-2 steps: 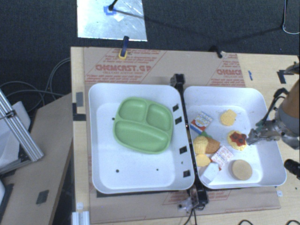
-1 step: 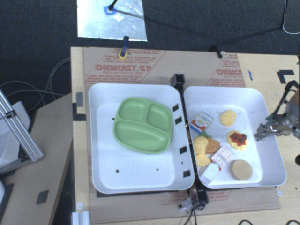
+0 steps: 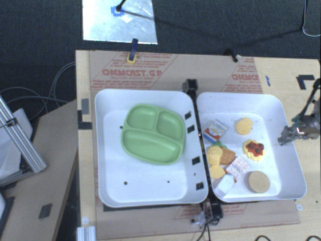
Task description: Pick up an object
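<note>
**Gripper parked at right bin's outer rim, no pick yet**

Toy food is clustered in the right bin [image 3: 281, 109], toward its inner wall: tart [image 3: 254, 149], tan disc [image 3: 259, 182], waffle [image 3: 227, 156], easy top-down targets. Green divided plate [image 3: 153, 133] sits in the left bin [image 3: 108, 104]. Gripper [image 3: 290, 134] hovers low over the right rim, arm entering from the right; can't tell its opening, nothing visibly held

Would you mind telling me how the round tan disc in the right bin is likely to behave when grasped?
The tan disc looks flat and thick, so probably stiff and unlikely to roll. It lies near the right bin's front wall, so a push may wedge it there.
</note>
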